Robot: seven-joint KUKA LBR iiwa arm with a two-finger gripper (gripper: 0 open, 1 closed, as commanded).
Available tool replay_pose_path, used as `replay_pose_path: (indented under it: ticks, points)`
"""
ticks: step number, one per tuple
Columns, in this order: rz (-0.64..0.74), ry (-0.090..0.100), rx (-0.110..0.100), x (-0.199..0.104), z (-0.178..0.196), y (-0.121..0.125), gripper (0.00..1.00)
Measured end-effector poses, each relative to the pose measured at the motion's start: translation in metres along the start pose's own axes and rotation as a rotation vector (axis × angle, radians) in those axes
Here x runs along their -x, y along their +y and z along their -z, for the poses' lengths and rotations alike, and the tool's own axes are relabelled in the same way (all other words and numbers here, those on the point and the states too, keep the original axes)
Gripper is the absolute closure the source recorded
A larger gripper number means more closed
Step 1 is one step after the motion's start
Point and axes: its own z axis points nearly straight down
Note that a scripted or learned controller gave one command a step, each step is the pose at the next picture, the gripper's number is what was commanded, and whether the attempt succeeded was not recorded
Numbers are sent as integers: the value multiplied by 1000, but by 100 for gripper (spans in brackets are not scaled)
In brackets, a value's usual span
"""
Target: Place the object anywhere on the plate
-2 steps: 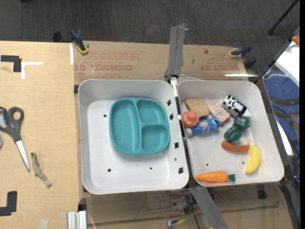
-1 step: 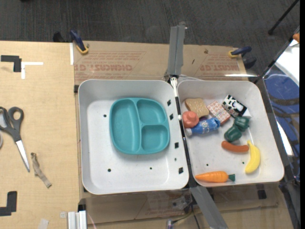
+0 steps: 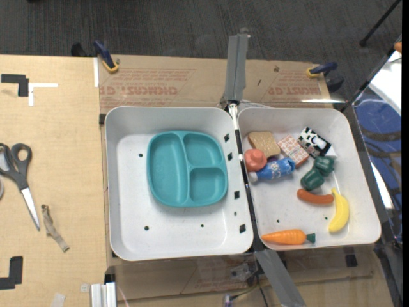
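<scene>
A teal plate (image 3: 187,168) with three compartments lies in the left white bin (image 3: 128,229), slightly above its middle. The right bin (image 3: 358,235) holds several toy foods: a carrot (image 3: 287,237) near the front edge, a yellow banana (image 3: 339,212), an orange-red sausage (image 3: 315,197), a dark green pepper (image 3: 317,172), a red tomato-like piece (image 3: 255,160), a brown bread slice (image 3: 263,143), a blue-and-white bottle (image 3: 275,170), a checkered cracker packet (image 3: 293,148) and a black-and-white box (image 3: 315,141).
Scissors (image 3: 21,178) and a small metal strip (image 3: 54,228) lie on the wooden bench at left. Clamps (image 3: 106,56) hold cardboard behind the bins. A grey divider bar (image 3: 236,69) runs between the bins.
</scene>
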Motion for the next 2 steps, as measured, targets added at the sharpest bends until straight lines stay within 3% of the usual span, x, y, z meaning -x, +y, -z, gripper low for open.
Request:
replay_pose_path:
  ticks: [2]
  points:
    - [8,-2,-8,-1,13,5,100]
